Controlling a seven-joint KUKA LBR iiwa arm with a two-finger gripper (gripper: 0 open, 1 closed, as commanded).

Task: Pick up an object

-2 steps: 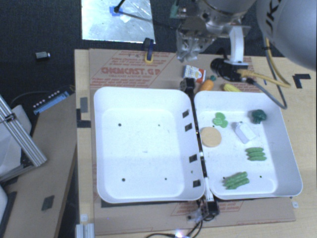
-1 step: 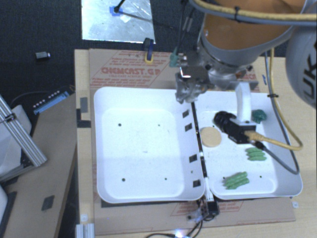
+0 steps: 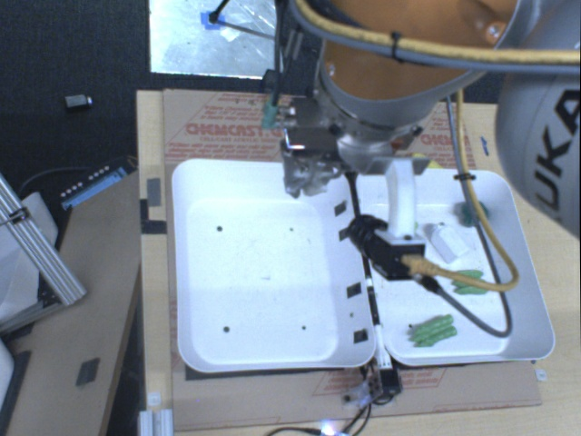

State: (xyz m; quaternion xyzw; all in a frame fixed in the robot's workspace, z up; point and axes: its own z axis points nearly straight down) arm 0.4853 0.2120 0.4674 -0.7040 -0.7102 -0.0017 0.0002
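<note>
My gripper (image 3: 307,178) hangs over the far edge of the left bin (image 3: 195,271), close to the divider between the two bins. The right bin (image 3: 536,325) holds a knobbly green piece (image 3: 432,331) near its front. A second green piece (image 3: 468,283) lies further back to the right. A small white object (image 3: 448,242) and a teal object (image 3: 470,213) sit behind them. Nothing shows between the gripper's tips, and the big orange and grey wrist hides the far part of the right bin.
Both bins rest on a cardboard sheet (image 3: 227,121) with red print. A raised divider with black clips (image 3: 356,291) runs between the bins. Metal framing (image 3: 36,252) stands to the left of the bench.
</note>
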